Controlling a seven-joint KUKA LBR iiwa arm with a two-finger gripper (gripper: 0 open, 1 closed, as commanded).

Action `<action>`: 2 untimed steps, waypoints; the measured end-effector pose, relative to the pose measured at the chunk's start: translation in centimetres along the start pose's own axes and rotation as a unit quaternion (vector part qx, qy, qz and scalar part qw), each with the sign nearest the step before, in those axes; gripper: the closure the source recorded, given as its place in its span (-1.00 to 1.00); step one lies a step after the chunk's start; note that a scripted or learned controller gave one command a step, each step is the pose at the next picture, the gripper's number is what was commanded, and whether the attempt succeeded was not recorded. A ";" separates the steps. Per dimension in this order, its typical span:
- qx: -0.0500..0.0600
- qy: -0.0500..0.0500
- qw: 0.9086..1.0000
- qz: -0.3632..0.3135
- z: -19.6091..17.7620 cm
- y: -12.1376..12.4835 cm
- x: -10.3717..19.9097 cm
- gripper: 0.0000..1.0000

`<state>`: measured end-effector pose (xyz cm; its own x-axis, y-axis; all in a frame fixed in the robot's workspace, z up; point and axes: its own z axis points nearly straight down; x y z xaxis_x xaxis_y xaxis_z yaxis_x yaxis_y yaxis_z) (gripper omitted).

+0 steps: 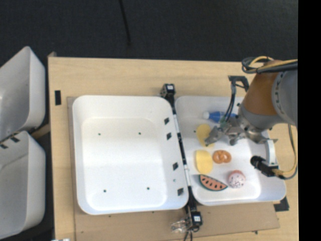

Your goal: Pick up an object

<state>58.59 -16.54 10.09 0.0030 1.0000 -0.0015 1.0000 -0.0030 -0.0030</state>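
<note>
The right bin (268, 187) holds several small objects. My gripper (223, 139) hangs over its middle, open, with nothing visible between its fingers. An orange ring-shaped piece (221, 157) lies just in front of the gripper. A yellow block (203, 161) sits to the left of that ring. A pale yellow piece (202, 131) lies beside the left finger. A blue and white bottle (214, 116) lies at the back, partly behind the wrist. A watermelon slice (212, 183) and a pink ball (236, 178) rest near the front wall.
The left bin (80, 149) stands beside the right one, with a black-clipped divider (176, 144) between them. Cables and a black connector (263, 165) hang from the wrist over the right bin's right side. White containers (17, 134) stand off the bench's left edge.
</note>
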 end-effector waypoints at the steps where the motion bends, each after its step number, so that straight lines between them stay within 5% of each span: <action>1: -0.004 0.000 1.000 -0.004 -0.1 5.8 2.6 -1.00; 2: -0.003 0.001 1.000 -0.003 -0.1 6.8 6.9 -1.00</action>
<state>65.37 -9.70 10.13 -0.0036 1.0000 -0.0002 1.0000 0.0036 0.0020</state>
